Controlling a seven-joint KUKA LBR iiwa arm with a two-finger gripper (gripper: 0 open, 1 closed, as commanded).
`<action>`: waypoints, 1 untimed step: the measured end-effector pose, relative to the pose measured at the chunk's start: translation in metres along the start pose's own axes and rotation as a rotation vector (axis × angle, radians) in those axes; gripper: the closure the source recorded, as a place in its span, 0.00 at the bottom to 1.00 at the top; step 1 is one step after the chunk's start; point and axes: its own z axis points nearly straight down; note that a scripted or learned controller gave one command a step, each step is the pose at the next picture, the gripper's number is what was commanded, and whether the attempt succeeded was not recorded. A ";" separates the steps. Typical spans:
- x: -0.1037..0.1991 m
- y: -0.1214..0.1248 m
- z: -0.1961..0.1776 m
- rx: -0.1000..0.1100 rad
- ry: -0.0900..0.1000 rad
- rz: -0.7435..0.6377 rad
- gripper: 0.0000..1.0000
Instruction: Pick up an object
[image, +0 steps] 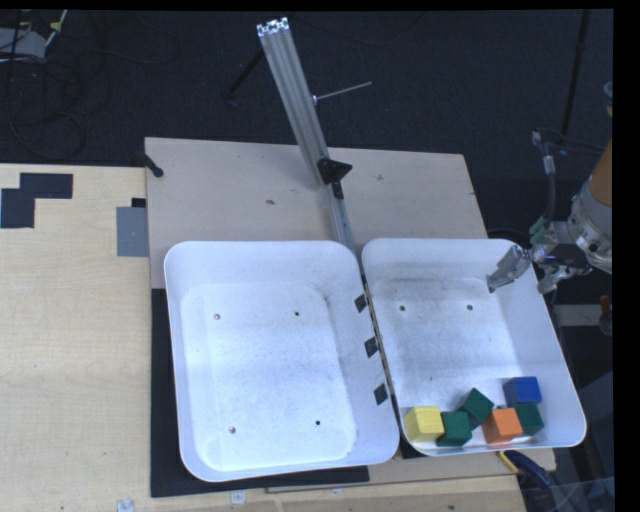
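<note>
We see the grey two-finger metal gripper (524, 266) over the right white plastic bin's (440, 290) upper right rim, its fingers apart and holding nothing. Well apart from it, small matte cube-like blocks cluster in that bin's lower right corner: yellow (426, 421), green (477, 405), orange (503, 424), blue (522, 389), variously turned.

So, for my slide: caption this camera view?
Gripper over the right bin's far edge; yellow, green, orange and blue blocks clustered at its near edge.
</note>
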 end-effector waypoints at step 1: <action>0.009 -0.079 0.077 0.011 0.004 0.005 0.00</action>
